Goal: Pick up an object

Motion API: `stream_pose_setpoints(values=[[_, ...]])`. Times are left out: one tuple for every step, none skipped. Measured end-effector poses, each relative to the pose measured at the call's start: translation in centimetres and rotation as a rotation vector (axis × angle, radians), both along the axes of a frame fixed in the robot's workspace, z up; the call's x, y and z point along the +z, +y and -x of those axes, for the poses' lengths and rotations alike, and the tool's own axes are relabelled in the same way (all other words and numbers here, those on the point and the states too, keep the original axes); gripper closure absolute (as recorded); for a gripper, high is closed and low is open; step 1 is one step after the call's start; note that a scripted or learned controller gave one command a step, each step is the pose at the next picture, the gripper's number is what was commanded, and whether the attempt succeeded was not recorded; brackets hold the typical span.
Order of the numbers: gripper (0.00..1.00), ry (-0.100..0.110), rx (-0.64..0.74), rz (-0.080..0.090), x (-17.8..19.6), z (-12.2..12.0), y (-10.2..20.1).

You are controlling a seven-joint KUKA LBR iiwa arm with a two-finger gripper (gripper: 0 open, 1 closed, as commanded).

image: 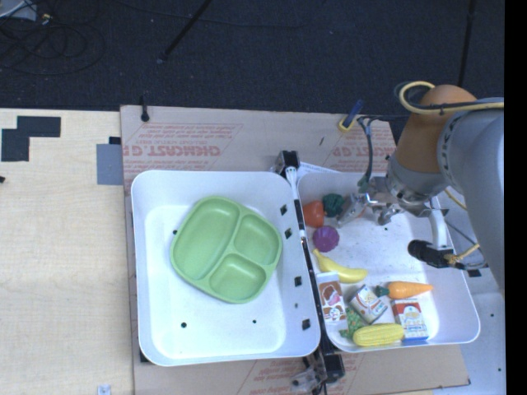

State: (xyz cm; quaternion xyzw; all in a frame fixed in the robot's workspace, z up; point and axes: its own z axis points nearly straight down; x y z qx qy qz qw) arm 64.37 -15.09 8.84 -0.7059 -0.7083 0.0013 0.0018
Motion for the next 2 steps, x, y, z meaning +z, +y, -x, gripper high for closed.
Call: stream_pose_setpoints(values=[[0.00, 0.000, -0.005, 0.000, 0.1, 6.9, -5.4], [0.00, -0.005, -0.005, -0.001, 0.0, 13.5, -4.5]])
